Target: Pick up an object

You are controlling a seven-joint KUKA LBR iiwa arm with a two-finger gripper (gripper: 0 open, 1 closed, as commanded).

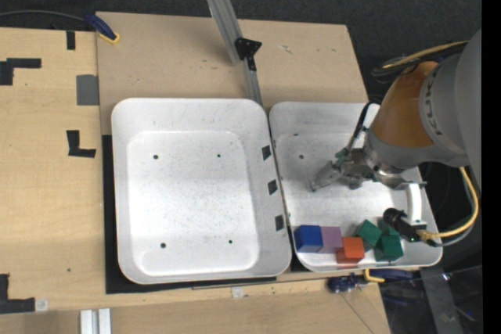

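Several small blocks lie along the near edge of the right bin (313, 125): a blue cube (308, 237), a purple block (332, 238), an orange block (351, 249) and two green blocks (369, 231) (389, 246). My gripper (319, 183) hangs low over the middle of the right bin, pointing left and down, up and away from the row of blocks and touching none of them. The grey arm with its orange band (403, 113) reaches in from the right.
The left bin (121, 168) sits beside the right one, with black clips (272, 186) along the shared wall. A slanted metal rail (223, 4) runs down from the top to the bins' far edge. Cables (462, 215) hang at the right of the bench.
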